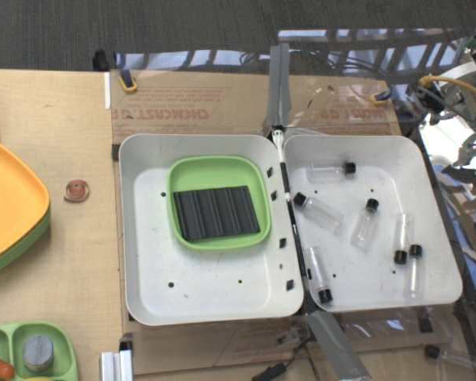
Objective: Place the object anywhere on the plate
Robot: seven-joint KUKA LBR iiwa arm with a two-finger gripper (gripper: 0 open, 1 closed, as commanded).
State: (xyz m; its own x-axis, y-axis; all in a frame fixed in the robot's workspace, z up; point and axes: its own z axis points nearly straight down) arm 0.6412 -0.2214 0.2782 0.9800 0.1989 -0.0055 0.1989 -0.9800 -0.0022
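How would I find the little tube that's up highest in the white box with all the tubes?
Look at the right white bin, the one scattered with clear tubes. Near its back wall lies one tube flat and sideways, its black cap pointing right. The other tubes lie lower down and stand more upright or slanted, not level like this one.

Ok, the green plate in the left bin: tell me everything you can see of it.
The green plate is a rounded square with a raised rim, matte, plastic by the look of it. It lies flat on the floor of the left bin, toward the bin's far side. A dark ribbed slab lies on it, covering most of its near half. No vial rests on it.
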